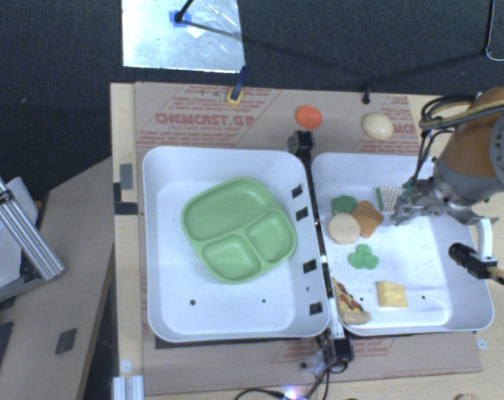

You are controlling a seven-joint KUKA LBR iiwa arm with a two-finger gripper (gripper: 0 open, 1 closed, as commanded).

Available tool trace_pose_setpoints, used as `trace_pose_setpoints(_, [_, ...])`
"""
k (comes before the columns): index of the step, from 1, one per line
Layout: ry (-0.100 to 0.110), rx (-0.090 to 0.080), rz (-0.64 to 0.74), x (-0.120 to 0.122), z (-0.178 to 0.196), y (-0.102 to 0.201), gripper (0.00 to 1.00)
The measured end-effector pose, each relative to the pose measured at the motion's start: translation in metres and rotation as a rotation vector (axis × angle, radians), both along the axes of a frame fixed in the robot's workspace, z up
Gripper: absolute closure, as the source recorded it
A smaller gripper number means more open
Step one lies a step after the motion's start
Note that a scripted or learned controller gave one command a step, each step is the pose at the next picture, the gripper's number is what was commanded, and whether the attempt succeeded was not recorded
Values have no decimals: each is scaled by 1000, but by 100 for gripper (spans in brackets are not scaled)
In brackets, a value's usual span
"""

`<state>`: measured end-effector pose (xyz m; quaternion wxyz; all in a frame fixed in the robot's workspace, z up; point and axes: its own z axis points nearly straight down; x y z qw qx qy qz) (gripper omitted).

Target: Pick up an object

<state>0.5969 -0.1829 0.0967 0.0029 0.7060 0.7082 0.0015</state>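
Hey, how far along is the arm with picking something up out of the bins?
Nothing looks picked up yet. The two-finger gripper is low in the right white bin, beside the orange-brown toy food piece and round cream piece, which lie on the bin floor. Whether it grips anything is unclear. Grasping and lifting remain. The green divided plate sits in the left bin.

Left bin (164, 307): we see a green divided plate (238, 229).
Right bin (451, 311): we see food pieces, claw (399, 212) above the far side.

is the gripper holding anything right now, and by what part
Cannot be told: the gripper sits low in the right bin near the orange piece, too small to judge.
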Motion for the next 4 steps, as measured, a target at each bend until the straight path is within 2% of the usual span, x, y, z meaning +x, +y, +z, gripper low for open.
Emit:
trace_pose_setpoints(1, [-1, -1, -2, -4, 53, -9, 100])
trace_pose_setpoints(2, [-1, 0, 3, -1, 112, -4, 100])
trace_pose_setpoints(3, [2, 1, 3, 0, 129, -4, 100])
trace_pose_setpoints(4, [4, 3, 7, -8, 137, 45, 100])
